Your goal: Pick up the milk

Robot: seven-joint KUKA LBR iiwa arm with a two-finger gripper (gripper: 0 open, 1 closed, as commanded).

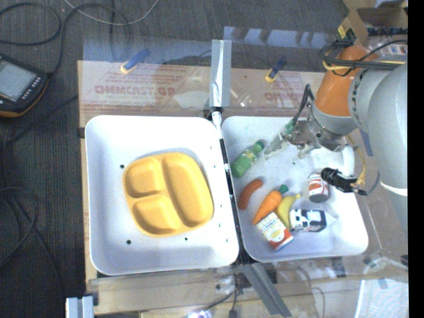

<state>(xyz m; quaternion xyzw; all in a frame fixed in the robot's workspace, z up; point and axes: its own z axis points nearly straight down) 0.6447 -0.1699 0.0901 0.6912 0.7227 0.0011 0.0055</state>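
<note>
Milk (308, 220) touching banana (286, 210), juice box (274, 232).

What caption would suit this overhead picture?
Pincer poised over the right bin of toy groceries, the milk lying untouched near its front.

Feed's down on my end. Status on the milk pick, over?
Gripper hovering at right bin's rear, holding nothing. Milk lying at the front, untouched. Can and banana crowd it.

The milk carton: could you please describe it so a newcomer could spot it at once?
Look in the right-hand white bin, toward its near edge. The milk carton lies right of the carrot and the orange juice box, below a small can. Its black-and-white cow-patch print sets it apart.
</note>
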